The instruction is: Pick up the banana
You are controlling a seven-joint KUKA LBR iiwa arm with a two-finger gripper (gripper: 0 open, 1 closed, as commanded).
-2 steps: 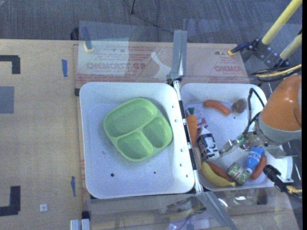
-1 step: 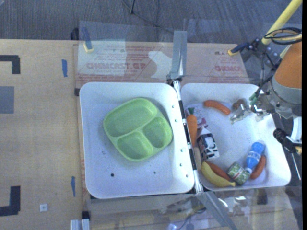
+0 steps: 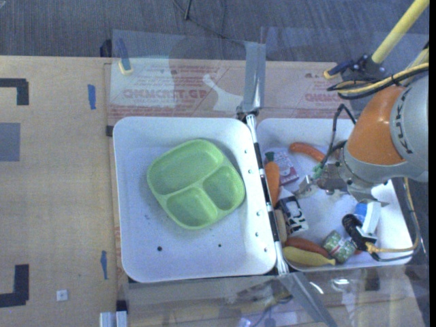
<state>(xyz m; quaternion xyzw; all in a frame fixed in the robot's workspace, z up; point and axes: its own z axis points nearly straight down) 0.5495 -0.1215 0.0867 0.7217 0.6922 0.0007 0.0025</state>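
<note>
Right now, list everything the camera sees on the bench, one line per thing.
bench: one, tan wood, under both bins
left bin: one, white, left half of the bench
right bin: one, white, beside the left bin
plate: one, green, three compartments, middle of the left bin
banana: one, yellow, near edge of the right bin
carrot: one, orange, left wall of the right bin
sausage: one, orange, far part of the right bin
can: one, green, right of the banana
black and white box: one, above the banana
arm: one, grey with an orange band, over the right bin
gripper: one, above the right bin, apart from the banana
</note>
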